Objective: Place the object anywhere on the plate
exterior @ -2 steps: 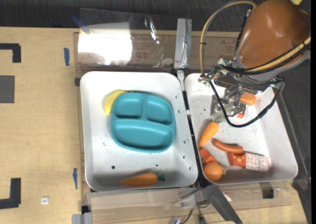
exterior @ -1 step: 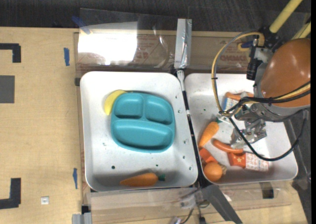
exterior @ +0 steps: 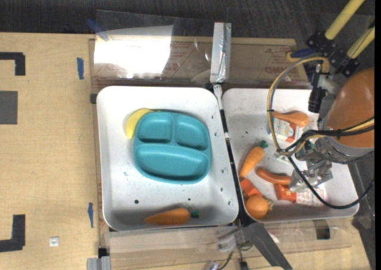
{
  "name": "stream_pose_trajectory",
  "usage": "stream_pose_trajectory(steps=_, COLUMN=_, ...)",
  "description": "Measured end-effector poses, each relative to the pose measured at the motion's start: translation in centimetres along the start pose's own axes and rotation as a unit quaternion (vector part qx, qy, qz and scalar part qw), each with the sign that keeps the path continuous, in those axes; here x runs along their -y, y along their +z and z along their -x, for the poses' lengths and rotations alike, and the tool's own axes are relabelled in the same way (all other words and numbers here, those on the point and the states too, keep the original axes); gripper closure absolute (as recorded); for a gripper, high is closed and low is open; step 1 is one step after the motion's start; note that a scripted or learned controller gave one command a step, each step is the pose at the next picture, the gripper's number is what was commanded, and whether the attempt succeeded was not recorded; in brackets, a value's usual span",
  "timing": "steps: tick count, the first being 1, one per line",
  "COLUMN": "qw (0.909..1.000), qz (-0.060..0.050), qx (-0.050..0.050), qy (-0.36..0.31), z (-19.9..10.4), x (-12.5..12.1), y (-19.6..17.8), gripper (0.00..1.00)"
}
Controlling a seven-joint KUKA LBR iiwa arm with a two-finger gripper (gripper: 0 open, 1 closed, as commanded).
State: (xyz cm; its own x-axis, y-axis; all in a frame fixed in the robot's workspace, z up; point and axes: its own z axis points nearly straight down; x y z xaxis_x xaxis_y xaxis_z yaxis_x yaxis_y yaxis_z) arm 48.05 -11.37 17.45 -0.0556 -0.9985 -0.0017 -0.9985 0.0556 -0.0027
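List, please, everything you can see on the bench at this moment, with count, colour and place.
Bins: two, white, side by side on the bench.
Plate: one, teal, three compartments, middle of the left bin.
Yellow piece: one, partly under the plate's upper left edge.
Carrot: one, orange with green top, front of the left bin.
Second carrot: one, orange, left side of the right bin.
Round fruit: one, orange, front of the right bin.
Packets and other small items: several, orange and white, right bin.
Gripper: one, metal, over the right bin.
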Motion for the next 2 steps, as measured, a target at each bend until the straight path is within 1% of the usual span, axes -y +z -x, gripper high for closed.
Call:
stream_pose_trajectory(steps=1, qw=0.999, qz=-0.003, qx=-0.002, qy=-0.044, z=-8.2, x=0.6, y=6.6, gripper=1.0)
stream_pose_trajectory(steps=2, qw=0.9989, qz=-0.002, qx=0.0, qy=0.048, z=-10.8, x=0.7, y=2.8, gripper=1.0)
